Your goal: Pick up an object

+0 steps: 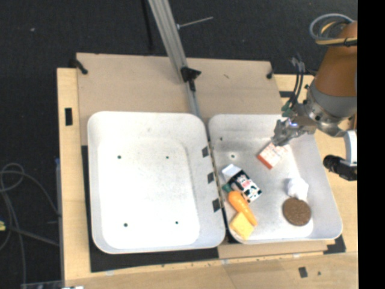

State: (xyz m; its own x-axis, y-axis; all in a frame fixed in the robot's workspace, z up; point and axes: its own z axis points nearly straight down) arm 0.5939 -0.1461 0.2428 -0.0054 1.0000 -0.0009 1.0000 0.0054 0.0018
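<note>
Seemingly mid-pick, the gripper [281, 134] sits at the top of the carton [271, 155] in the right bin [325, 221] — finger state I cannot tell — so lifting remains.

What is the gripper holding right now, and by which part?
It cannot be told. The gripper sits right at the upper end of the small red-and-white carton, contact unclear.

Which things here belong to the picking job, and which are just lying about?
Job:
two-finger gripper
small red-and-white carton just below it

Lying about:
orange carrot-shaped toy
yellow block
round brown disc
black-and-white printed box
small white lump
left white bin
</note>
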